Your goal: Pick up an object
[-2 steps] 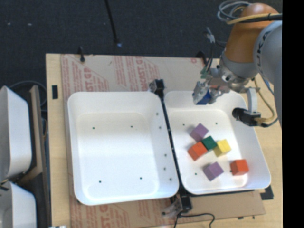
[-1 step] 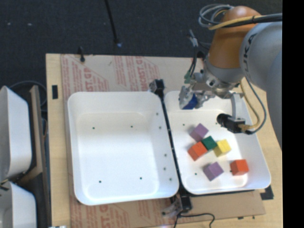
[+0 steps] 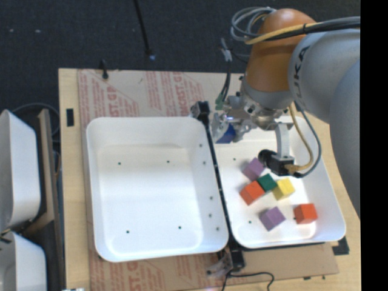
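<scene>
Near the bench's back edge, in the right bin [image 3: 330, 220], my tool [image 3: 229, 128] hangs over a blue block [image 3: 225, 136]; grip state unclear. Blocks look light, rigid; grasp flat sides.

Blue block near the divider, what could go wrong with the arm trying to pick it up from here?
1. The blue block sits close against the rim between the bins, so a finger may strike the rim or fail to get around the block.
2. The gripper could nudge the block further into the corner without catching it.
3. The loose cable hangs above the clustered blocks and might drag them.
</scene>
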You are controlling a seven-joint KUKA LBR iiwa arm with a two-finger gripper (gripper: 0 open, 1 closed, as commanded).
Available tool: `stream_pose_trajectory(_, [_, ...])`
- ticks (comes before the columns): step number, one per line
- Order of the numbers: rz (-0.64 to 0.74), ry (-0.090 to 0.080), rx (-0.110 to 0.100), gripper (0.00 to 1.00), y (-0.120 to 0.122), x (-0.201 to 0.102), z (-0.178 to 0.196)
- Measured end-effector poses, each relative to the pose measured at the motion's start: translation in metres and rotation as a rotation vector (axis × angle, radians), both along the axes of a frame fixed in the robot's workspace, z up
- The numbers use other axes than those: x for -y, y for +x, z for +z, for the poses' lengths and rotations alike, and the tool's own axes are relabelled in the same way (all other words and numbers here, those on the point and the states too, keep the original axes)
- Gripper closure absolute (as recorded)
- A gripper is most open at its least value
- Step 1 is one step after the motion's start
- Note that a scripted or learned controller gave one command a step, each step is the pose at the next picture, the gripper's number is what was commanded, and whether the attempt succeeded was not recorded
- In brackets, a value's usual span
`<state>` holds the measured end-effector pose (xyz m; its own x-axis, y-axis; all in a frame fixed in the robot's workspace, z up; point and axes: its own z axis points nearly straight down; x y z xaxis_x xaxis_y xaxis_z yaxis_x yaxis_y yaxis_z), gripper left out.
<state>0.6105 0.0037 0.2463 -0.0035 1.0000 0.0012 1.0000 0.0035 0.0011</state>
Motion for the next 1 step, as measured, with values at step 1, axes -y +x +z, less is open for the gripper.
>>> stream_pose_trajectory(1, [0.000,0.000,-0.002,1.00,-0.0042,-0.0545,-0.0068])
